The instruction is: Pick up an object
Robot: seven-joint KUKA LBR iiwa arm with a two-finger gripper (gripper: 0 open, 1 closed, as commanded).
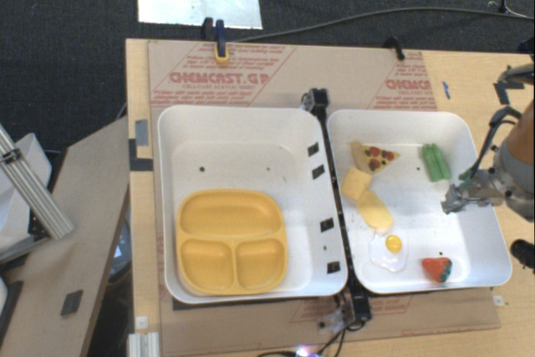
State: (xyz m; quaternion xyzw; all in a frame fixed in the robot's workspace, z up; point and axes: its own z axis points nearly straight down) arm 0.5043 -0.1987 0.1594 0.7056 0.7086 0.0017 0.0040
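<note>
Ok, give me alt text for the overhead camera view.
Grey robot gripper hovers at the right edge of the right white bin, which holds toy pizza slice, green vegetable, fried egg. Left white bin holds a yellow divided plate.

One fixed camera looks down at a slant from above the tabletop (276, 67), far enough to take in both white bins (251, 125) side by side

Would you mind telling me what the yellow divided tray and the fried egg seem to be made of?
The yellow three-compartment tray looks like moulded plastic with a matte finish: uniform colour, rounded edges. The small fried egg seems to be toy plastic or rubber, its white pale and slightly glossy; too small to be sure.
</note>
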